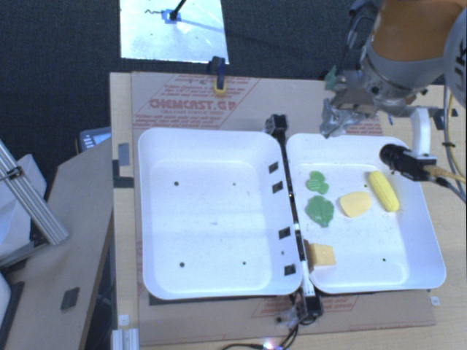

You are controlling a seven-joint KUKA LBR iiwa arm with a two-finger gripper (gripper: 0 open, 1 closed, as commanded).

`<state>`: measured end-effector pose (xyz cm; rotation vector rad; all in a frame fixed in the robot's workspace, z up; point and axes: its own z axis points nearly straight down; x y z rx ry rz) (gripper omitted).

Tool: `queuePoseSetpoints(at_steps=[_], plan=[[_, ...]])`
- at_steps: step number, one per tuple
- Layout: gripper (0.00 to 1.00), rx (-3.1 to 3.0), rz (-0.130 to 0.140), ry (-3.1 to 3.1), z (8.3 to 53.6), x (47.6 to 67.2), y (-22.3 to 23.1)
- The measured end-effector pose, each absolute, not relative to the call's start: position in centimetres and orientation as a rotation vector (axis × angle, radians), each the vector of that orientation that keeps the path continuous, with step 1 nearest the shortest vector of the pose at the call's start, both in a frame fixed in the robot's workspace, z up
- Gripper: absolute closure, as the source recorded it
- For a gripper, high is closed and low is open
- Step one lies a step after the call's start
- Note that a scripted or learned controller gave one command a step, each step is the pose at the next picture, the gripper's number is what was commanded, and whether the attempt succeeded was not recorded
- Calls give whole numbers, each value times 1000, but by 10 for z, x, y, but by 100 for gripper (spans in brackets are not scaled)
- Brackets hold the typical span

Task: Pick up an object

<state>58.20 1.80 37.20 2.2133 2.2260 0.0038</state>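
Observation:
The right bin (408, 268) holds several toy foods. A yellow corn cob (384, 191) lies at its right, with a pale yellow rounded piece (355, 204) just left of it. Two green leafy pieces sit left of centre, the smaller one (317, 181) above the larger one (319, 210). An orange-yellow block (321, 255) rests by the bin's left wall near the front. My gripper (337, 125) hangs above the far edge of the right bin, up and left of the green pieces, with nothing seen between its fingers.
The left bin (211, 210) stands beside the right one, joined by a black clipped divider (286, 195). A black fitting with cable (405, 160) juts over the right bin's far right. A shiny metal plate (173, 20) lies beyond the bench.

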Motion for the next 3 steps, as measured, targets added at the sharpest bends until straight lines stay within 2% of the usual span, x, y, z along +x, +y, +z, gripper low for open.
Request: queuePoseSetpoints(at_steps=[1,2,3], plan=[[100,2213,2,2228,362,592,22],[100,2213,4,2226,366,618,24],[100,2217,3,2222,356,628,20]])
